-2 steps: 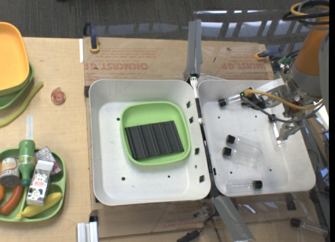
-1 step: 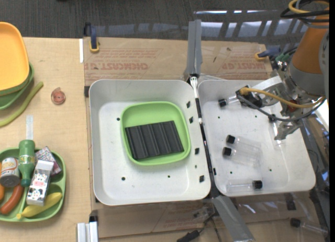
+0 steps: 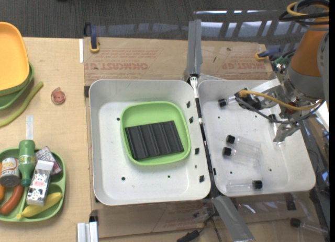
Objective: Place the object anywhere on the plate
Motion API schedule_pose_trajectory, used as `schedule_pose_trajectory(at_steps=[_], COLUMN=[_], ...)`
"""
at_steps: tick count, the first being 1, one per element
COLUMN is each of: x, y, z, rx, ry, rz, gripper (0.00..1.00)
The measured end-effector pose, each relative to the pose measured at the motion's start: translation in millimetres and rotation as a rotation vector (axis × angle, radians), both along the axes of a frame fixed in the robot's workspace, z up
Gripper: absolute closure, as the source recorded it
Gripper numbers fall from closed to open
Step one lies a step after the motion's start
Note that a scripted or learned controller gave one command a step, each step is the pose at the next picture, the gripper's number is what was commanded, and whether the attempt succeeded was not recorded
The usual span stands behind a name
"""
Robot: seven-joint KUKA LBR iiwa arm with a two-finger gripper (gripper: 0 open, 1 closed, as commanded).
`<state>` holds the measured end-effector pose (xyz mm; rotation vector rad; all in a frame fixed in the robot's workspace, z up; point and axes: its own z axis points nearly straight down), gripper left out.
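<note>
**Clear vials, easy to miss**

Nearest the camera, a clear vial with a black cap (image 3: 245,185) lay along the front wall of the right bin (image 3: 309,181). Two more capped vials (image 3: 242,150) rested side by side near the bin's middle, and another (image 3: 222,101) sat toward the back left corner. Which one counted as the object could not be told.

The green plate (image 3: 155,109) sat in the left bin (image 3: 104,131), well apart from every vial, with a dark ribbed mat (image 3: 154,139) covering its floor.

The gripper (image 3: 281,134) hung over the right bin's far side, near none of the vials; whether it was spread or pinched could not be told.

Likely hazards: smooth round vials rolling away from a closing pincer, the front vial proving awkward against the wall, or a released vial rolling off the mat's ribs.
</note>
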<state>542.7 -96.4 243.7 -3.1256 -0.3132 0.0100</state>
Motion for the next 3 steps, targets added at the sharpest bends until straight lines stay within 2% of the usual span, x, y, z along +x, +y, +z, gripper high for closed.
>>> schedule_pose_trajectory(at_steps=[1,2,3], x=[22.0,-11.1,-11.3], y=[35.8,102.9,162.8], z=[-53.7,1.1,-30.8], rx=[0.001,-0.001,-0.001], ry=[0.0,-0.003,-0.003], rz=[0.003,0.003,-0.004], gripper=[0.0,0.0,0.0])
